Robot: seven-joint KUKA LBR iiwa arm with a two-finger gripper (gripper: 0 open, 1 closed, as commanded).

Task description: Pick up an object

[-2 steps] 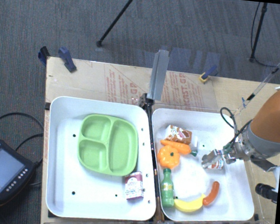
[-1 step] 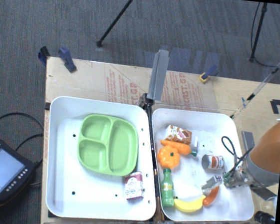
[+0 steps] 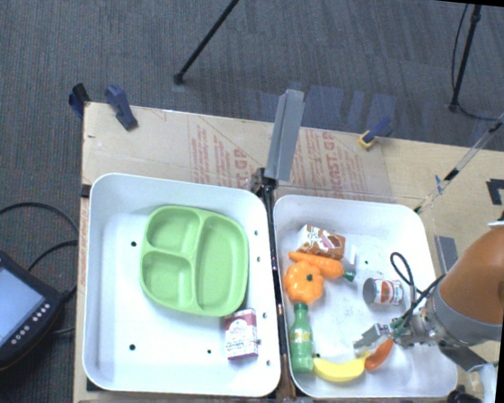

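Note:
The right bin [image 3: 412, 225] holds a snack bag [image 3: 322, 241], a carrot [image 3: 317, 265], an orange pumpkin-like toy [image 3: 304, 284], a green bottle [image 3: 301, 337], a banana [image 3: 339, 370], a small can [image 3: 384, 292] and a red-orange chili [image 3: 380, 353]. My gripper [image 3: 377, 340] is low in this bin's front right part. It is right at the chili's upper end, just right of the banana's tip and below the can. The wrist hides part of the chili. Whether the chili is gripped cannot be made out.
The left bin [image 3: 103, 315] holds a green divided plate [image 3: 195, 260] and a small red and white carton [image 3: 241, 335] near its front right corner. A black cable loop [image 3: 401, 267] lies by the can. The arm's orange band [image 3: 487, 277] overhangs the right bin's right rim.

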